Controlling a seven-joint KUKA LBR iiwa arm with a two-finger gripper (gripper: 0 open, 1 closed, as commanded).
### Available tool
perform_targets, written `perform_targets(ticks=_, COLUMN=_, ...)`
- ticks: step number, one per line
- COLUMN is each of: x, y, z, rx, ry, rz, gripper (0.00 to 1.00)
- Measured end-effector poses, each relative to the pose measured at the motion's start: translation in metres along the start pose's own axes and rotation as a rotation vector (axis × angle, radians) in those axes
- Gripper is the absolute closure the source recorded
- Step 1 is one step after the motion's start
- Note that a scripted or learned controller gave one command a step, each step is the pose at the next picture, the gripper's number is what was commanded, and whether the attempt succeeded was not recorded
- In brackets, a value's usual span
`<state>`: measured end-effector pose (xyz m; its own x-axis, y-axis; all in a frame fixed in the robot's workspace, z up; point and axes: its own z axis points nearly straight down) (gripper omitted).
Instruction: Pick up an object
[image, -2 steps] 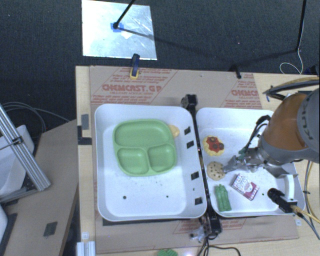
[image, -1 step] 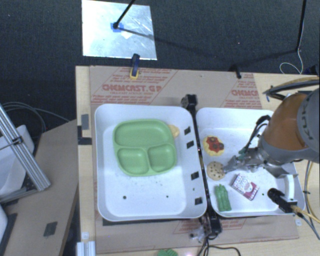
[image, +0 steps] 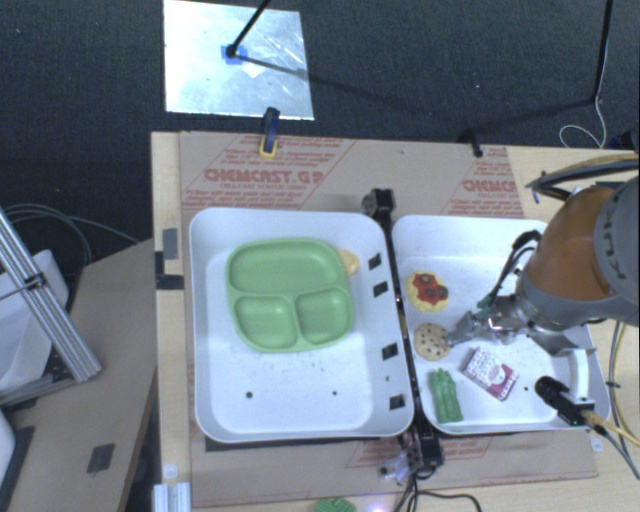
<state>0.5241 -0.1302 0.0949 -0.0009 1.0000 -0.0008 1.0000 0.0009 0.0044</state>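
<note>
The right bin holds a round chocolate-chip cookie, a red and yellow pizza piece, a green pickle-like piece and a small red and white box. My gripper comes in from the right and hangs low over this bin. Its tip sits just right of the cookie and just above the box. Nothing is seen held in it.
In the left bin lies a green divided plate, with a small yellow piece at the plate's upper right corner. A black divider with clips runs between the bins. The arm's grey and orange body covers the right bin's right side.
</note>
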Motion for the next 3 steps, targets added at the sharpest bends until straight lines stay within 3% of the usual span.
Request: perform_targets(ticks=3, x=0.0000, y=0.0000, z=0.0000, rx=0.000, ry=0.000, rz=0.000, gripper=0.00)
